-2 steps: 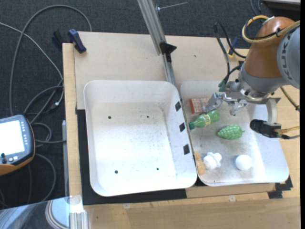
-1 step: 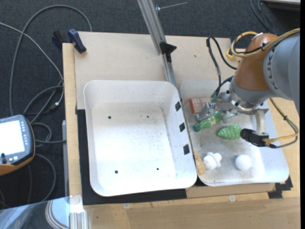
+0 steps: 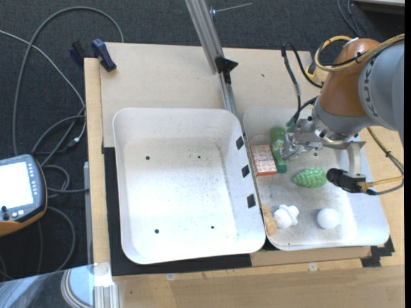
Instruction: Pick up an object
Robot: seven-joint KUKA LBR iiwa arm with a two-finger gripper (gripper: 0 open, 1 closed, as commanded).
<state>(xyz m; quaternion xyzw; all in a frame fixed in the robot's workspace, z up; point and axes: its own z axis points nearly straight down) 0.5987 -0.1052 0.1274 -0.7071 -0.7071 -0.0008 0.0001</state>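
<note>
arm (image 3: 359,82): reaches in from the right, wrist low over the right bin (image 3: 369,233).
gripper (image 3: 292,145): down at the bin's upper-left part, right at the green bottle (image 3: 278,147). Can't tell its state; the tip is too small and cluttered to read.
hold: nothing visibly held, so not counting a grasp.
targets: all in the right bin. Bottle lies along the left side, just beside the red box (image 3: 263,160). Green ball (image 3: 309,177) sits mid-bin, near the gripper. White toy (image 3: 286,215) and white ball (image 3: 328,219) lie at the near edge, well apart from the gripper.
left bin (image 3: 128,124): no role in this step, as I read it.
step: looks like a descent or close on the bottle.
risk 1: bottle is round and lying flat; an off-centre close could roll it out sideways.
risk 2: box is tight against the bottle; a finger could land on the box and block the close.
risk 3: bin divider wall is near; a low approach could clip it.
</note>
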